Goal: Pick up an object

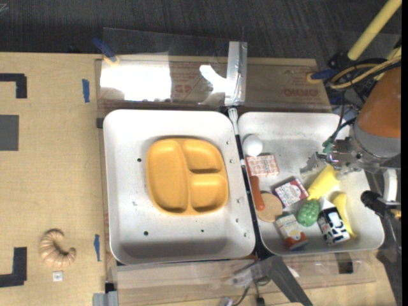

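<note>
The right bin (287,121) holds several small items. Among them are a white ball (254,145), a red-and-white packet (262,166), a red sausage (257,193), a tan disc (270,208), a red box (290,191), a green lump (308,212), a yellow wedge (322,185), a black-and-white carton (333,225) and a small jar (291,229). My gripper (319,161) reaches in from the right. It hangs low over the bin's right half, just above the upper end of the yellow wedge. Nothing shows held in it.
The left bin (121,171) carries a yellow divided plate (188,174) at its middle. A croissant-like toy (57,247) lies on the bench at the far left. Cables and a yellow pole (376,24) sit behind the arm at the upper right.
</note>
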Robot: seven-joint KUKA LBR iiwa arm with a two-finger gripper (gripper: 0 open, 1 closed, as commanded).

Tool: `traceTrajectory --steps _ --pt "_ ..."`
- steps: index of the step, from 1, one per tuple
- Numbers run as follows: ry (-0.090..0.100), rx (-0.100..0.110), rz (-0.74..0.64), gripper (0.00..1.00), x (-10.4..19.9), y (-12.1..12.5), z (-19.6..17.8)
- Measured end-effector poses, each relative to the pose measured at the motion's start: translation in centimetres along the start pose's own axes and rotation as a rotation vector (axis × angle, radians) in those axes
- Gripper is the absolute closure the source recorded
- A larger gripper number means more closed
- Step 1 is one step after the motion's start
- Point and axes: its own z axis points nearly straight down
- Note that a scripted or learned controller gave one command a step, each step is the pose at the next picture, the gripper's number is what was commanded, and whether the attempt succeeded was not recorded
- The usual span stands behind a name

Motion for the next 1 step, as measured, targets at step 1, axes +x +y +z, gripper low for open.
traceTrajectory --steps 1 --pt "-0.013 -0.037 -0.092 0.00 -1.42 -3.23 3.96"
